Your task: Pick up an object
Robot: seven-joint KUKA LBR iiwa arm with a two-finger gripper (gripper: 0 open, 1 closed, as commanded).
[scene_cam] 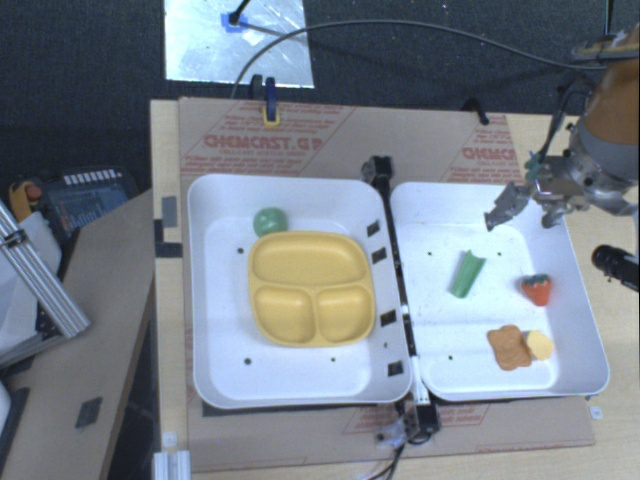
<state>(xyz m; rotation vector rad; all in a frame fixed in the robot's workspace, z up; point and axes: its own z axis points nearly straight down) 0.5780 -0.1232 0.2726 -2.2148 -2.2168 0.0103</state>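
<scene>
Gripper [527, 204] hovering open and empty, upper right of frame; green plastic cylinder [466, 273] looking light, stiff, graspable across its middle.

Right bin's [585, 368] left and middle floor lay open; green piece [466, 273], strawberry [537, 289] and biscuit [510, 347] crowded its right side.

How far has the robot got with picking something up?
Nothing looks picked up yet. The gripper hangs over the top of the right bin with nothing between its fingers. The green piece, the strawberry and the brown cookie lie on the bin floor. Reaching down and grabbing one is left.
</scene>
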